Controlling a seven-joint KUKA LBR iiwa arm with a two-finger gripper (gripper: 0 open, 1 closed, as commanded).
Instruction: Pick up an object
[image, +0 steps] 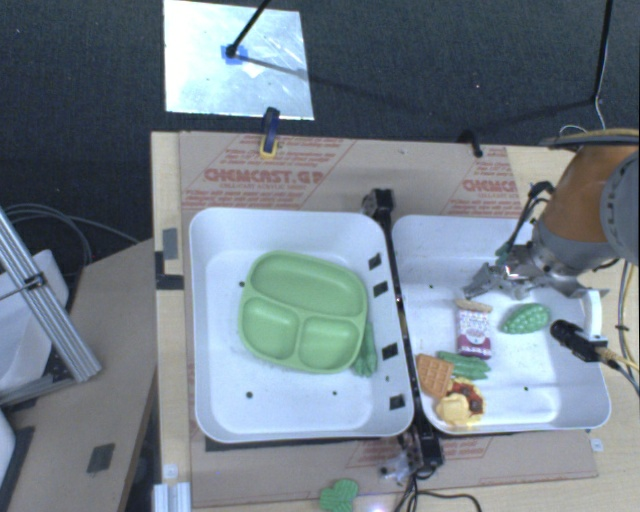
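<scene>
Arm (590, 215) reaches from right, low over right bin (580, 400); pincer (507, 275) grip state unclear.

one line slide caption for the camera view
KUKA arm's gripper hovers over the right bin of toy food; a green divided plate sits in the left bin.

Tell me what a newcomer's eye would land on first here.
The green divided plate stands out, lying alone in the left bin. Next comes the cluster of toy food in the right bin, with the gripper low over that bin's upper part beside a green leaf-shaped piece.
</scene>
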